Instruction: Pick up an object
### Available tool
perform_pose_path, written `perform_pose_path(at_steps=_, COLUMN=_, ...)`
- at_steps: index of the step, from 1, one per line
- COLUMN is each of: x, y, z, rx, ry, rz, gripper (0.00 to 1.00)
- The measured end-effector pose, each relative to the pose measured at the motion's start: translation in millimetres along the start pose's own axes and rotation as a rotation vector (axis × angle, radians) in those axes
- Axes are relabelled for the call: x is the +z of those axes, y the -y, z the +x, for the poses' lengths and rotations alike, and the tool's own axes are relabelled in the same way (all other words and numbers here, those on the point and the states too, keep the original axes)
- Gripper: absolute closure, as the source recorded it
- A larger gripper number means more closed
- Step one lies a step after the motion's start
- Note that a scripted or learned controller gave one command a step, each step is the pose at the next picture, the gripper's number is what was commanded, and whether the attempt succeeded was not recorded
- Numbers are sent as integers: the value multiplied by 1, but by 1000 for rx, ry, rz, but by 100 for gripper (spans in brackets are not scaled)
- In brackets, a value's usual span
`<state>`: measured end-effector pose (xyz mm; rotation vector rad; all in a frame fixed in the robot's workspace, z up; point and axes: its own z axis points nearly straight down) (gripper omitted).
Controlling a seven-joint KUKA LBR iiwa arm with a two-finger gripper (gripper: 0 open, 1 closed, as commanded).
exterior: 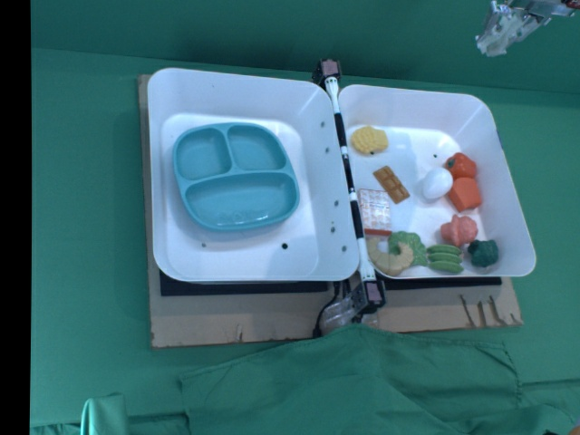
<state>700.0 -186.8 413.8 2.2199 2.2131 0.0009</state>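
Observation:
The right white bin (501, 143) holds toy food: a yellow piece (369, 140), a brown cracker (391, 184), a white egg (437, 184), a red tomato (460, 165), an orange block (466, 194), a pink piece (459, 230), dark green broccoli (483, 253), green pea pods (444, 258), a tan ring (391, 256) and a red-and-white packet (374, 212). My gripper (497, 40) hangs high at the top right, well above and beyond the right bin's far corner, with nothing seen in it.
The left white bin (313, 134) holds a teal divided plate (236, 176). A striped divider bar (347, 175) runs between the bins. Both bins rest on a cardboard sheet (227, 324). Green cloth (362, 383) is bunched at the front.

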Motion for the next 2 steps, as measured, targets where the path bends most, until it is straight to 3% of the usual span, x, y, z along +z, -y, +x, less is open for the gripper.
perform_pose_path(at_steps=2, x=1, y=0, z=0, rx=0, ry=0, rz=1, gripper=100)
